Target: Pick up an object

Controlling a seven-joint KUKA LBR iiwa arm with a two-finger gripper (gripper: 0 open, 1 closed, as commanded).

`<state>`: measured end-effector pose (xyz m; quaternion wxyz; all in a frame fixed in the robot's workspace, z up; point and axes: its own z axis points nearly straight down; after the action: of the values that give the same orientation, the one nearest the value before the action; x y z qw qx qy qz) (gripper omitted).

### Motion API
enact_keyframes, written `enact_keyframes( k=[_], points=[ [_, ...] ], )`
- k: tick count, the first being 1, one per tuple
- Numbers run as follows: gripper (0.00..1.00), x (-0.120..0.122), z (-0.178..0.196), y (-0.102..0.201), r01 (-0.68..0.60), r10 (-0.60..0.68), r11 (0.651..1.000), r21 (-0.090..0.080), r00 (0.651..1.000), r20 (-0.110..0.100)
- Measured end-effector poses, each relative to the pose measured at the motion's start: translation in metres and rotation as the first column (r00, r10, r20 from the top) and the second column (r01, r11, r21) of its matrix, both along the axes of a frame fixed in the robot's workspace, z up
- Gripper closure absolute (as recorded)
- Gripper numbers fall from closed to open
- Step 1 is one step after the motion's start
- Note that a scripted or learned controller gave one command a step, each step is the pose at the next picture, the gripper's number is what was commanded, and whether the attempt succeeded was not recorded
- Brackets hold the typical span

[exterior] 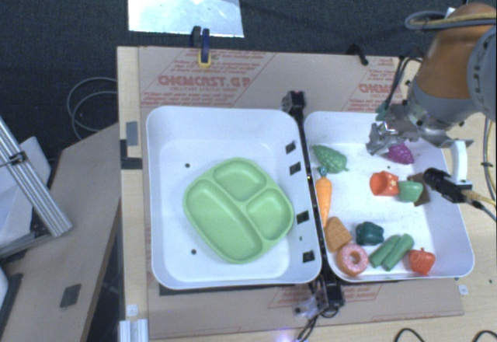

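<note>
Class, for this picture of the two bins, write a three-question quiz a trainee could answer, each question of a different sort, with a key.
1. True or false: the green divided plate lies in the right bin.
2. Which item lies nearest the tool? A. purple grapes B. pink doughnut C. carrot
3. Fill in: the carrot lies beside the divider between the bins, pointing toward the ____ edge of the picture.

Key: 1 false, it lies in the left bin; 2 A; 3 bottom.
</note>
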<state>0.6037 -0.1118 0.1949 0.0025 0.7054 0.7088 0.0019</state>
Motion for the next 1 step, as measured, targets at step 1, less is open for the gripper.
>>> enact_keyframes(
  k=[1],
  points=[
    [1.0, 0.0014, 0.0318, 0.0, 0.0, 0.0, 1.0, 0.0, 1.0, -0.001]
  ],
)
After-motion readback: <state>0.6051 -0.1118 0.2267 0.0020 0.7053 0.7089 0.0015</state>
